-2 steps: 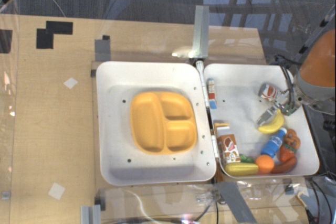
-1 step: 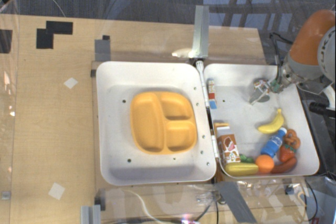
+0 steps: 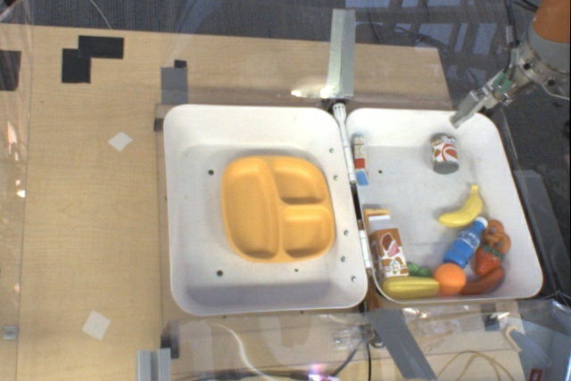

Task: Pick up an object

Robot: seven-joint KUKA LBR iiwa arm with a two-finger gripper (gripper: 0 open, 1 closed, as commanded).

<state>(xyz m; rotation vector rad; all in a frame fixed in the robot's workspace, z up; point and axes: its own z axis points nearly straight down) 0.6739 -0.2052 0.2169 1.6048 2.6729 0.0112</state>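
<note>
Two white bins (image 3: 178, 192) sit below; the gripper (image 3: 466, 113) hovers above a small can (image 3: 444, 153) (jaw state unreadable).

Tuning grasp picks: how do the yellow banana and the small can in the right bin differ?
The curved yellow banana is long and crescent-shaped; the small grey and red can is short and cylindrical. The banana lies mid-bin, close to the blue bottle; the can sits apart, nearer the far wall, close to the tool. Both rest in the right white bin.

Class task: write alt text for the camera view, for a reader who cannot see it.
A gripper hovers over the right bin's far edge, near a small can. That bin also holds a banana; the left bin holds a yellow divided tray.
</note>
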